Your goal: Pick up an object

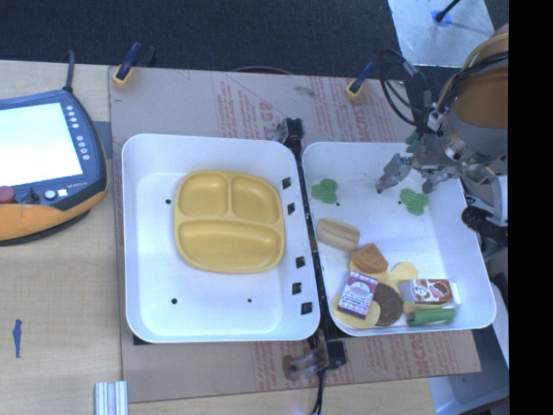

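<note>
1. Camera view, looking down on the bench: at the far left edge sits a teach pendant (43,167), well apart from the work. The left bin (138,232) carries a yellow divided plate (229,220) near its middle.
2. Right bin (471,258), left to right: a green leaf piece (326,190) near its upper left corner, a tan bread roll (337,233) below it, then a cluster of toy food along the bottom edge, including a purple packet (355,296) and a small carton (431,291).
3. My gripper (413,169) hangs over the upper right part of that bin, fingers spread apart and holding nothing.
4. Nearest target, in my judgement: the second green leaf piece (415,201), lying flat just below my fingers. It looks light, thin, probably stiff plastic; I would pinch across its narrow width, low against the floor.
5. Smooth white bin floor may let it slide; open room surrounds it, with the right wall near.
</note>
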